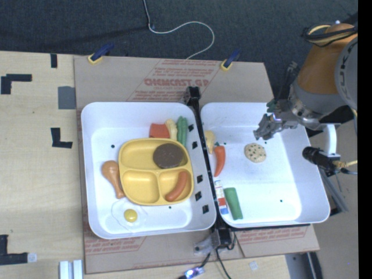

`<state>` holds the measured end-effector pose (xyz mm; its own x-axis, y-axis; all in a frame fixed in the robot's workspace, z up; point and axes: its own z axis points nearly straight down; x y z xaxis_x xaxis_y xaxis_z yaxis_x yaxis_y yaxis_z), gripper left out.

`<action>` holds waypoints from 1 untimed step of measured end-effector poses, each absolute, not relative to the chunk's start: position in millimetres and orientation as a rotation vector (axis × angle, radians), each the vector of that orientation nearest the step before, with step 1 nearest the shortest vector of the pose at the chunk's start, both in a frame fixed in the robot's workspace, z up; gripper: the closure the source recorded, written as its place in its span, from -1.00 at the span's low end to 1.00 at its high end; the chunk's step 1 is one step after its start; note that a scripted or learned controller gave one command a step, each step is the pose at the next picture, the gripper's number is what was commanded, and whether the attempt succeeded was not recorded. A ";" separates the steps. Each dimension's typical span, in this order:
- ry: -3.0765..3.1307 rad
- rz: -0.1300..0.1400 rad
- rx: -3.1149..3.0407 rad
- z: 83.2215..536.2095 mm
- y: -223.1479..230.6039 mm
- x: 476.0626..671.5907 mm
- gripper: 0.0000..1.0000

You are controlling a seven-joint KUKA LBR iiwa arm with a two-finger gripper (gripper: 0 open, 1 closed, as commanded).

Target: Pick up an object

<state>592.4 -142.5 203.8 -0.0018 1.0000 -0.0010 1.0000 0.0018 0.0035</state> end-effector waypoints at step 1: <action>2.223 0.001 2.219 225.4 -142.0 592.8 1.00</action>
